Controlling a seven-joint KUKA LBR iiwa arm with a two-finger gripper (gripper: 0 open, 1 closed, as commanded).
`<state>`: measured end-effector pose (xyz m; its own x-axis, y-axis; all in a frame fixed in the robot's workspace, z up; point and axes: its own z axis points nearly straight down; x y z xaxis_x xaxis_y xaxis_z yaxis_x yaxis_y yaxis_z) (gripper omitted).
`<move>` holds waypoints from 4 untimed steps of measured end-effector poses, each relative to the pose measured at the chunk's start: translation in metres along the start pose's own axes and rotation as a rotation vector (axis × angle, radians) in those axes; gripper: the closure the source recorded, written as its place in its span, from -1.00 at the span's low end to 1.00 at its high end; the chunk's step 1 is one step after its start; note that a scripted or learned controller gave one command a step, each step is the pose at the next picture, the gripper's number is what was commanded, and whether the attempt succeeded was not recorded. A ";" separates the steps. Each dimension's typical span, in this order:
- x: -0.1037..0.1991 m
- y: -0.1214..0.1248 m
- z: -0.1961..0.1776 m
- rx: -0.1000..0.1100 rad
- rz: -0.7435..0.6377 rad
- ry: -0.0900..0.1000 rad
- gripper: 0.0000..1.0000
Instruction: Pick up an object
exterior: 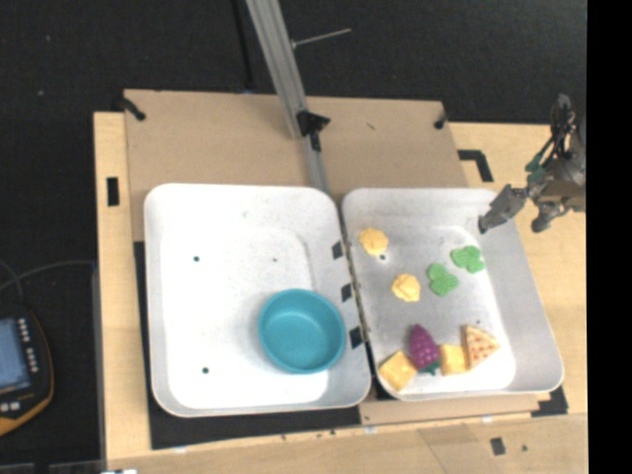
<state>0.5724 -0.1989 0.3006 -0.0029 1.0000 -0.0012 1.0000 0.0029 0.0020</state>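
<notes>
We see the gripper over the right bin's top-right edge, fingers spread, holding nothing. Toys lie in that bin: grapes, pizza. Bowl in left bin.

Robotics lab: plywood tabletop bearing two white bins, metal camera pole, teach pendant at left, dark floor.

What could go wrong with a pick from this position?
The gripper sits open over the right bin's upper right rim, away from every toy. The purple grapes, yellow block and pizza slice crowd together near the front wall, so the fingers may nudge neighbours or close on two.
</notes>
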 end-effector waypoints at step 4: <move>-0.003 -0.009 0.159 0.002 0.004 0.000 -1.00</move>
<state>0.5633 -0.2024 0.1418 0.0011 1.0000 -0.0008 1.0000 -0.0011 -0.0005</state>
